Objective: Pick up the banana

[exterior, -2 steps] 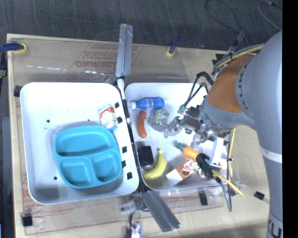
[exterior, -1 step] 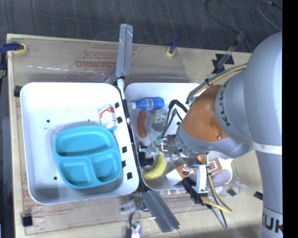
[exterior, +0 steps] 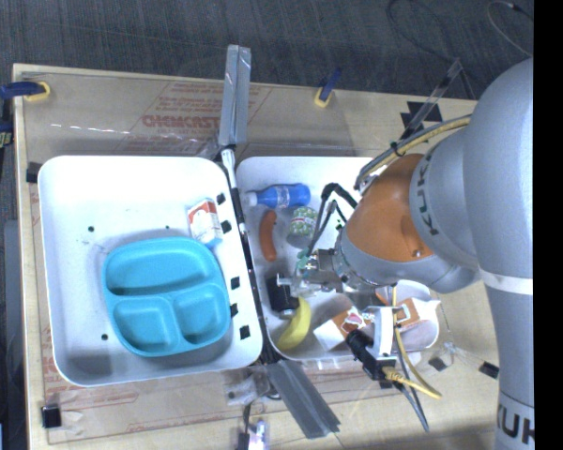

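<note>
Yellow marks the banana, lying in the right bin toward six o'clock, near the dividing wall. The pincer is seen just above it, at its twelve o'clock, beside an orange object; whether it is spread or pressed together cannot be told. The approach step is judged to be in hand. A descent onto the banana, then closure, is called for next.
</note>
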